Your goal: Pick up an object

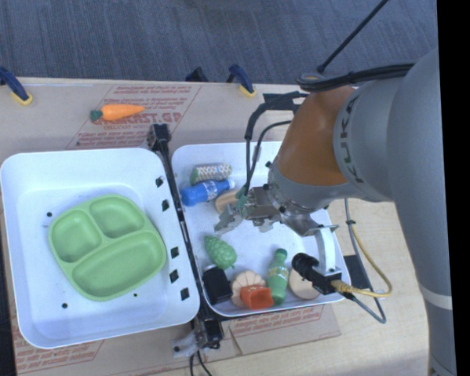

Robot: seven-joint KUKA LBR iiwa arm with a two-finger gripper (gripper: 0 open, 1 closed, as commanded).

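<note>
My gripper [231,212] hangs low over the middle of the right bin [188,158], reaching in from the right. Just above it lies a blue bottle [205,193], with a small tan piece [226,198] right against the gripper's upper side. A striped green and white can [211,173] lies behind the bottle. Below the gripper sits a bumpy green toy [220,252]. Along the bin's near wall lie a black block [216,285], an orange and red toy [251,291], a green bottle [277,275] and a tan round piece [305,288].
The left bin [17,234] holds a green divided plate [107,245]. A toy carrot [117,112] lies on the cardboard behind the left bin. Blue clamps [14,85] [241,79] grip the bench's far edge. The arm's body covers the right bin's right side.
</note>
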